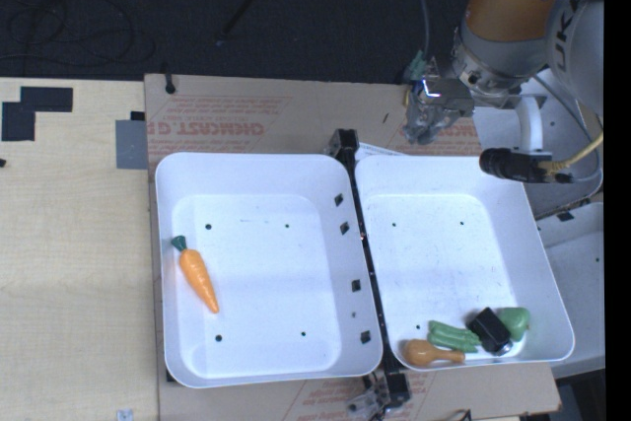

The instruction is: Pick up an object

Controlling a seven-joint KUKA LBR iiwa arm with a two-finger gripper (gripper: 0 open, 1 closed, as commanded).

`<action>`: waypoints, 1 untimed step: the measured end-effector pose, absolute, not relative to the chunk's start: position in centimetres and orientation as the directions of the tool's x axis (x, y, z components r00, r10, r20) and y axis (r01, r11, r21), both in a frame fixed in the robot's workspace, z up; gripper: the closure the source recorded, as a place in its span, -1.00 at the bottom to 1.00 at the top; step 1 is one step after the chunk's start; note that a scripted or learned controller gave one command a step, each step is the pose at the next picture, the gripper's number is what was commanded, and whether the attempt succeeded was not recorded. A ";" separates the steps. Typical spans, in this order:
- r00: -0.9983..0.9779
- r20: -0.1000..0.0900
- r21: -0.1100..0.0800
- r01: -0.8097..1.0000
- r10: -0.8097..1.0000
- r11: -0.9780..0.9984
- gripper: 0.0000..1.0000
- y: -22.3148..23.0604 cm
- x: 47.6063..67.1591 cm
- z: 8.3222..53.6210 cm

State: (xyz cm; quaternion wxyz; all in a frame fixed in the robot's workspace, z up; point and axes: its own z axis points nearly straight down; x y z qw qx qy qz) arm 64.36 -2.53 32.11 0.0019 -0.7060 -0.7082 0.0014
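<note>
Gripper (426,120) hangs at the upper right of the frame, above the right bin's (444,175) far rim; whether it is spread I cannot tell. Nearest pickings, green toy (454,335), black block (489,328) and pear (430,353), lie toward the lower right corner; the carrot (198,278) lies at lower left, in the left bin (246,175).

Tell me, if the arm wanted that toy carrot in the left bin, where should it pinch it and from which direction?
Probably across the thick orange part of the carrot, just below its green top, coming straight down from above. It lies flat and alone on the left bin floor, slanted, so the gripper would likely need turning so its fingers close across the carrot's width. The narrow tip offers less to hold.
</note>
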 end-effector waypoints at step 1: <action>-0.005 0.001 -0.002 1.000 1.000 0.005 1.00 3.0 64.4 32.5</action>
